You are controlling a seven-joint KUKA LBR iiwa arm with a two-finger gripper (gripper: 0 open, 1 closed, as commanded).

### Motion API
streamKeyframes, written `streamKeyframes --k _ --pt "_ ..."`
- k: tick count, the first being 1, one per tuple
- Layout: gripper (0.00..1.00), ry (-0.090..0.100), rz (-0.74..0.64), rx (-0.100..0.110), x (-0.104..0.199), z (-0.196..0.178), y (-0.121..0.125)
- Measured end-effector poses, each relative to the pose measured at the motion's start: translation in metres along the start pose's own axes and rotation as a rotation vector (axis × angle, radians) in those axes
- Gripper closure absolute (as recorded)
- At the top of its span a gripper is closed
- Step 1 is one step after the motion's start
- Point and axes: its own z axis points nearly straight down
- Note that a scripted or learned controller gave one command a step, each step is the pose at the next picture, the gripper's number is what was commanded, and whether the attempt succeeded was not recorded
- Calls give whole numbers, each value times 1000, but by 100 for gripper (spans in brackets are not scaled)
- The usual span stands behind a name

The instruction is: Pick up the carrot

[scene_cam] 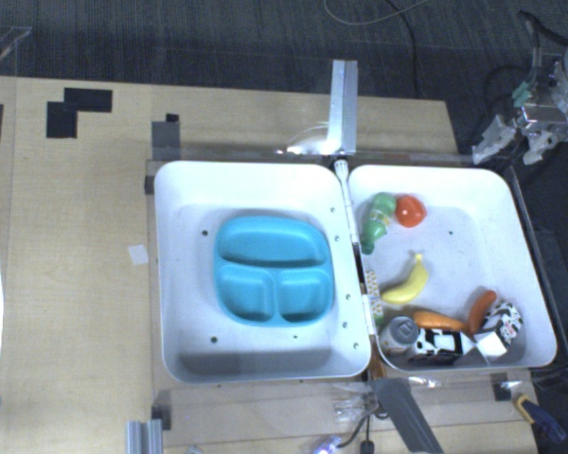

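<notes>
The carrot (pixel 439 321) is a small orange piece lying flat near the front wall of the right bin (pixel 511 218). It is wedged between a grey can (pixel 399 332) and a black-and-white toy (pixel 441 345). My gripper (pixel 516 142) hangs beyond the bin's far right corner, well away from the carrot. Its two pale fingers are spread open with nothing between them.
A banana (pixel 407 283) lies just behind the carrot. A red tomato (pixel 410 211) and a green pepper (pixel 377 218) sit at the bin's back left. A brown-orange piece (pixel 480 307) and a speckled toy (pixel 503 322) crowd the front right. A blue divided tray (pixel 270 268) lies in the left bin (pixel 185 253).
</notes>
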Motion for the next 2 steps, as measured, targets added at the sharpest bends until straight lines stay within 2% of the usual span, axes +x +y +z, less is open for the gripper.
streamKeyframes --k 1,2 --pt "100 -2 -9 -3 1 -11 2" --pt "100 0 191 -1 54 -10 -7"
